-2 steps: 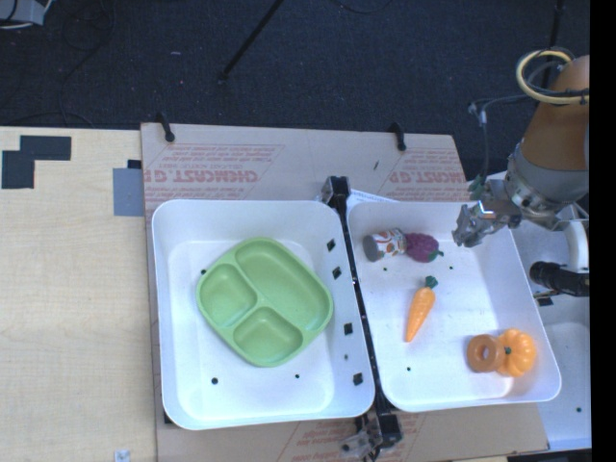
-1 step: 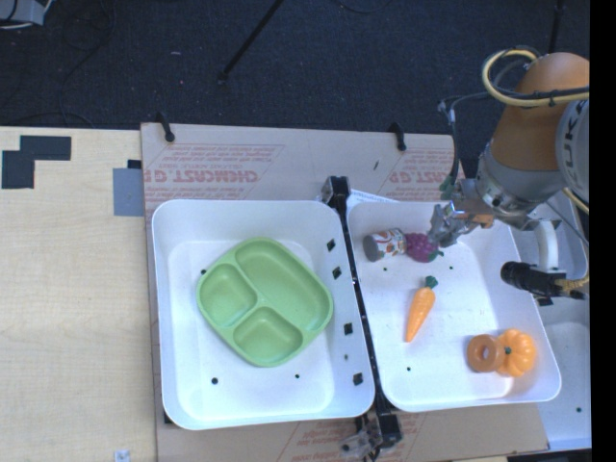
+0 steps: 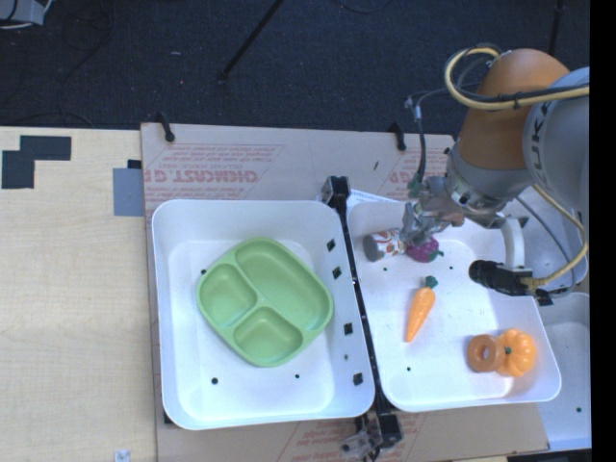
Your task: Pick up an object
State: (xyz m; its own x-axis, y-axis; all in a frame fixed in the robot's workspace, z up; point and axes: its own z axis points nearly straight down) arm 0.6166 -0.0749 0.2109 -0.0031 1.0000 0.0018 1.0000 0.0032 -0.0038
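end effector over purple obj, maybe touching

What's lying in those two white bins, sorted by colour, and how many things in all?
Green: 1, the divided plate in the left bin.
Orange: 3, the toy carrot, the small pumpkin and the ring-shaped piece in the right bin.
Purple: 1, a round toy under the gripper.
Multicoloured: 1, a small item.
Total: 6

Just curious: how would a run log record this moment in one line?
gripper: down at purple toy | carrot: loose, right bin | plate: left bin
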